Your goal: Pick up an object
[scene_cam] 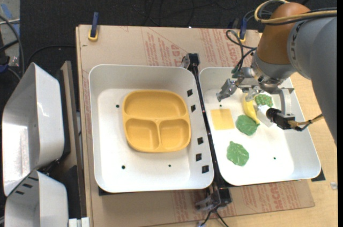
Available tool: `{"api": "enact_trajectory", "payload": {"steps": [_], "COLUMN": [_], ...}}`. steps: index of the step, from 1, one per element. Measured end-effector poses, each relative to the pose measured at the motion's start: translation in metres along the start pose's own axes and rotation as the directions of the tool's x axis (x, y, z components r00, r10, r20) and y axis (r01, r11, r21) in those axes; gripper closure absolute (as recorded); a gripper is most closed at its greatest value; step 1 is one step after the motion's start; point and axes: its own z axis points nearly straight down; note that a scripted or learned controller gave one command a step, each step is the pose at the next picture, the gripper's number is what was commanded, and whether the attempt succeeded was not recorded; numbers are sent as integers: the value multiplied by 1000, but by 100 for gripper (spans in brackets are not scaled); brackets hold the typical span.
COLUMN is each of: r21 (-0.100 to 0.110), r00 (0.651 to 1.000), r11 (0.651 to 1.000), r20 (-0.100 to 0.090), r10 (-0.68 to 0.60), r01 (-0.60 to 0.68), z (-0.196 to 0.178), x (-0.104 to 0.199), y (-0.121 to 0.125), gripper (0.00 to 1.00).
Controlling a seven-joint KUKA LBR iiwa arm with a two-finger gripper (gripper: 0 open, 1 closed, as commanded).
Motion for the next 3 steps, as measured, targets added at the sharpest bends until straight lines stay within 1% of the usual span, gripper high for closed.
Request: {"api": "enact_trajectory", "payload": {"steps": [1, 2, 3], "r21": [-1, -5, -10], "r00": [1000, 1000, 1000], "r11": [1000, 1000, 1000], "r20": [0, 1, 1], "r10": [0, 0, -1], "r01": [0, 0, 1], "z": [34, 21, -23], "x": [1, 1, -3], "y": [0, 1, 6], "gripper": [0, 100, 100]}}
